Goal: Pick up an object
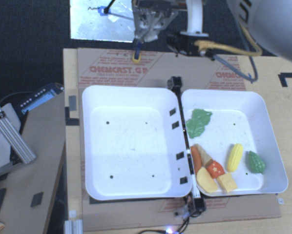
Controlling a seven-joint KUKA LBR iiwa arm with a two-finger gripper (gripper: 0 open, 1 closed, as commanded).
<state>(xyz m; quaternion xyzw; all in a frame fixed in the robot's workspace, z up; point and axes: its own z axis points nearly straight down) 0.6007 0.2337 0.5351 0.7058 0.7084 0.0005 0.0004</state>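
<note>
- From the overhead camera you see the gripper (147,33) beyond the far edge of the bins, above the bench; whether it is spread or closed cannot be told.
- Your right bin (270,130) holds the objects: a green lettuce leaf (198,122) far left, and a carrot (197,158), a tomato piece (215,169), a corn cob (235,157) and a green pepper (256,162) near.
- The left bin (94,179) lies beside it.

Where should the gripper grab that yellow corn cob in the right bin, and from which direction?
Probably across the middle of the corn cob, coming straight down from above. It lies flat and long, running roughly top to bottom in the right bin, with bare floor along both long sides, so fingers closing across its narrow width should fit. The green toy sits close on one side.
</note>
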